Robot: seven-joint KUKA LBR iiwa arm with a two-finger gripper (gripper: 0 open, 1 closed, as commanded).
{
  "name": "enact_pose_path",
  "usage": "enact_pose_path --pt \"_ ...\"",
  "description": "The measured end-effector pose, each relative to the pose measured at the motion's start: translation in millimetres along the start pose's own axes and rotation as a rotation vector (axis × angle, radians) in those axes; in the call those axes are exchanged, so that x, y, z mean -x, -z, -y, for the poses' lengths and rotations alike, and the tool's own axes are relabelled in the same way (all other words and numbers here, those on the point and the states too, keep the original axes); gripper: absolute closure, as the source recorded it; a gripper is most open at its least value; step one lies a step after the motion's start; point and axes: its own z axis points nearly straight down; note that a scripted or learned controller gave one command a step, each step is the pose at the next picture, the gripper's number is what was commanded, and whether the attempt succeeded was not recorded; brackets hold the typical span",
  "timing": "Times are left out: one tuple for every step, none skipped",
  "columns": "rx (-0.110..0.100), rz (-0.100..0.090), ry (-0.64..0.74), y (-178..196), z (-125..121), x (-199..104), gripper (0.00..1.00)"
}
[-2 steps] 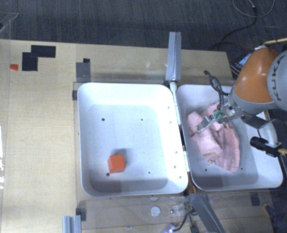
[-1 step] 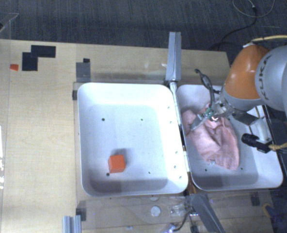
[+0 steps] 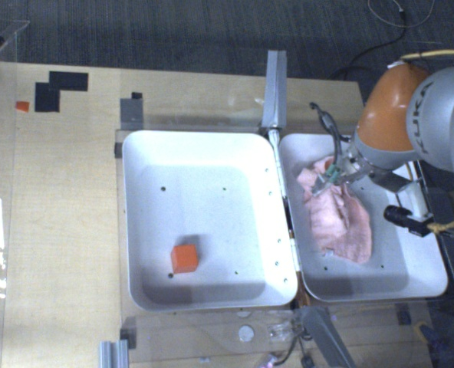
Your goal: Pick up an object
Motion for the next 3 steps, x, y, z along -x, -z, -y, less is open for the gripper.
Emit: enact_pose_path --pt "0.0 0.0 0.0 0.1 0.0 0.0 0.0" --pt "-0.008 -0.006 0.052 -13.4 2.1 7.1 0.0" --pt "0.002 0.0 0.055 0.5 -2.2 7.5 1.0"
